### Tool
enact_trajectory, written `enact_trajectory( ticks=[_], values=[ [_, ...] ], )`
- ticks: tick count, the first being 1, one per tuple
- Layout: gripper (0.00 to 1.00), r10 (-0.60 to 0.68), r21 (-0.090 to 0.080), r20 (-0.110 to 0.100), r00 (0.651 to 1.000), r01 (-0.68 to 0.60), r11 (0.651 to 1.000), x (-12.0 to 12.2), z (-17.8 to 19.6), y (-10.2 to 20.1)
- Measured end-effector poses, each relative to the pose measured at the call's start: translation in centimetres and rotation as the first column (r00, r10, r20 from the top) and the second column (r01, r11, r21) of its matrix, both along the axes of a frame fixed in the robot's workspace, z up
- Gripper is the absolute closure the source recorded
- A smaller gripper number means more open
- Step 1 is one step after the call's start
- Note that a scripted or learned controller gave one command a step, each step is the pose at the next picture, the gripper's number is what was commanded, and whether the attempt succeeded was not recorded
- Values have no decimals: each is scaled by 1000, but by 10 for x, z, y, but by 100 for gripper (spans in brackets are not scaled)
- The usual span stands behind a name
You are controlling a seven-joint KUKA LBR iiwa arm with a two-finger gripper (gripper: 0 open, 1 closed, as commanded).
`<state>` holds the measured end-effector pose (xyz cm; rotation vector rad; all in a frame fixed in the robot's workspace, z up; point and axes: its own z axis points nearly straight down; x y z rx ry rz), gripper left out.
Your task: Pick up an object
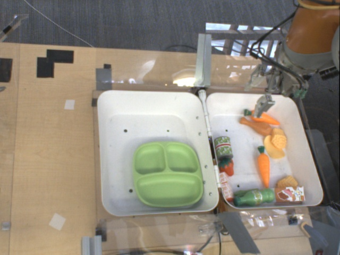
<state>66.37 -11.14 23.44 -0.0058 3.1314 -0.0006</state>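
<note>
Arm reached in from the right; gripper (262, 106) hung low over the far end of the right bin (303, 142), just at the pair of small carrots (257, 122) lying there. Finger state: cannot tell from this view. The tips read as one narrow pale shape against the white bin floor, and no gap or clamped item could be made out. Nothing was visibly between them, so no grasp was recorded.

Contents of the right bin at this moment:
- two small carrots at the far end, directly beneath the gripper, touching or nearly so
- pale yellow crinkled pieces (275, 144) just nearer than those
- larger carrot (263, 166) mid-bin, lying lengthwise
- can with red and green label (222, 147) against the left wall, a red item (227, 167) just below it
- green bottle (255, 197) on its side along the near wall, with a red and white carton (290, 194) beside it

Left bin (111, 142) held a green divided plate (168, 174), well apart from the arm.

Progress judgement: approach to a target looked complete or nearly so; likely target was the small carrots. Closing, lifting and confirming a hold all remained. Every object lay on a bin floor, so the pick was not yet done
</note>
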Motion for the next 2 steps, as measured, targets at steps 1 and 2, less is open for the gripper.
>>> enact_trajectory(
  ticks=[1,2],
  values=[
    [0,-62,2,-15,998,62,998,-40,-126,-24],
    [0,-69,-1,5,998,69,998,-103,-144,-47]
  ],
)
